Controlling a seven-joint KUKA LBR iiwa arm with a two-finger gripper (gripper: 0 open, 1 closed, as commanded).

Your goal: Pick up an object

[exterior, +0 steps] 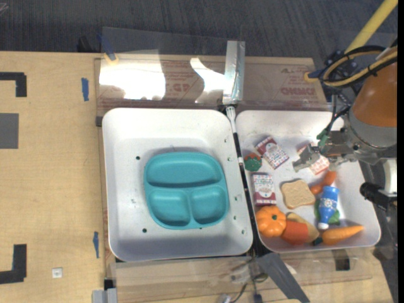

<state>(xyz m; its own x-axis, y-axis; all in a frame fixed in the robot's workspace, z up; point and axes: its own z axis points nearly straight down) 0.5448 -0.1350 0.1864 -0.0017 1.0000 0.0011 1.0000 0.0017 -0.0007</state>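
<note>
- Lying in the right bin [369,235] were the toys: a pumpkin [271,222], a toast slice [297,194], a carrot [341,233], a blue bottle [328,207], a red piece [298,231], a green piece [253,163] and two small printed cartons [272,151] [263,189].
- The claw [310,158] hung low over that bin's upper right part, just above a small red-and-white packet [319,165]; whether its jaws were apart or closed could not be told.
- The left bin [120,188] held a teal divided tray [185,189].
- Both bins sat side by side on the worktop [44,188].
</note>
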